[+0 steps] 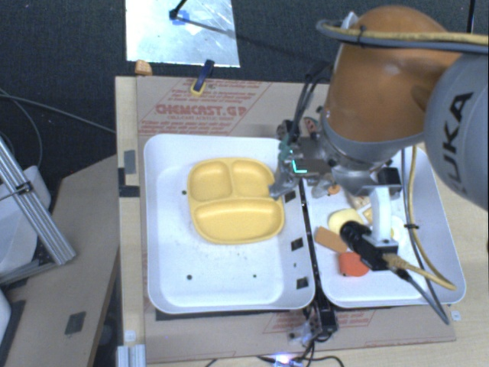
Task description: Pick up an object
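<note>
Gripper (284, 180) at frame centre, over divide between 2 bins, just beside right rim of yellow divided plate (233, 205); jaw state: cannot tell. Plate lies in left bin (221, 281), upper half. Right bin (437, 232): orange wedge (328, 239), red-orange piece (351, 264), pale yellow lump (340, 219)

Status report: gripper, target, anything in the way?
Gripper down at right rim of the yellow plate, left bin. No hold visible. Tan piece and red piece in right bin, beneath the wrist.
</note>
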You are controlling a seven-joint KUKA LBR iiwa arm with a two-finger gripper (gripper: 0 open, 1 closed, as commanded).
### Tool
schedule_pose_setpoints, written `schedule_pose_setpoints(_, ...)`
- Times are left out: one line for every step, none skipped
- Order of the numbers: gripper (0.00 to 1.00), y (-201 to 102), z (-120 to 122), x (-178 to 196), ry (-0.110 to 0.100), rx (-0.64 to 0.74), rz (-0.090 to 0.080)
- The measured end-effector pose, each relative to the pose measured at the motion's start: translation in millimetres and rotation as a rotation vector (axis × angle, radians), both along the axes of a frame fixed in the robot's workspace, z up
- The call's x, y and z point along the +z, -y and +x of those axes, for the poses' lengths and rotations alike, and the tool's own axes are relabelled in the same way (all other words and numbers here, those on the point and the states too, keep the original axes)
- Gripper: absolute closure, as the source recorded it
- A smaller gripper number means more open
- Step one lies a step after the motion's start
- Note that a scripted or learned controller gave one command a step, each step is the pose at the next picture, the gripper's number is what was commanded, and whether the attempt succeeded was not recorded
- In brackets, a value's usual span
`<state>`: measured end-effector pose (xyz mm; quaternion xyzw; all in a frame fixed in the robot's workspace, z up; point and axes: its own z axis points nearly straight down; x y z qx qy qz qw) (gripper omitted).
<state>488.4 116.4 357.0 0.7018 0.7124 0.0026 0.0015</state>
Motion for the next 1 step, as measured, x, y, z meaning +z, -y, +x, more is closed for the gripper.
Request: schedule_pose_setpoints(1.00,-0.1,0.8,11.0,0.002,0.006,0.001)
